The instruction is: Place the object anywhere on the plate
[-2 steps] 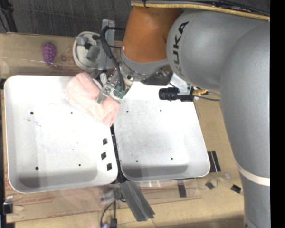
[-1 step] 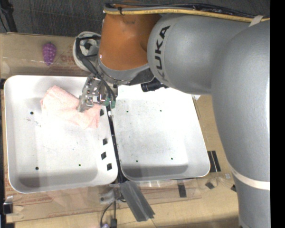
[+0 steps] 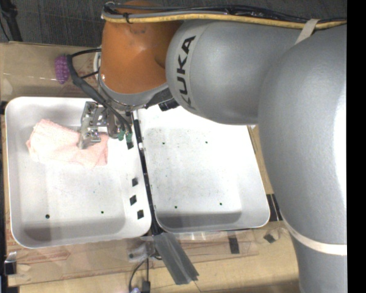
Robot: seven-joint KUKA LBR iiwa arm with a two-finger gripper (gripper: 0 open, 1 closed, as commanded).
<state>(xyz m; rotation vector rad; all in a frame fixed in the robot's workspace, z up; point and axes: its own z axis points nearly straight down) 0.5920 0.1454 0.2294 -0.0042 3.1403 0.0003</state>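
The pickup step appears to be in hand: the gripper [image 3: 90,134], its grip state impossible to tell, is poised at the three o'clock edge of the pink cloth [image 3: 64,143] lying at ten o'clock in the left bin [image 3: 24,224], so a secure grasp and lift are called for next.

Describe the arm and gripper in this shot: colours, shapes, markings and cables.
The arm is built of bulky, rounded grey segments with smooth casings; one carries the word KUKA in dark letters. Above the wrist sits a wide orange band. A dark cable runs along the arm's top edge, and thin dark cables loop by the wrist. The gripper is a small metallic silver assembly with green bits beside it.
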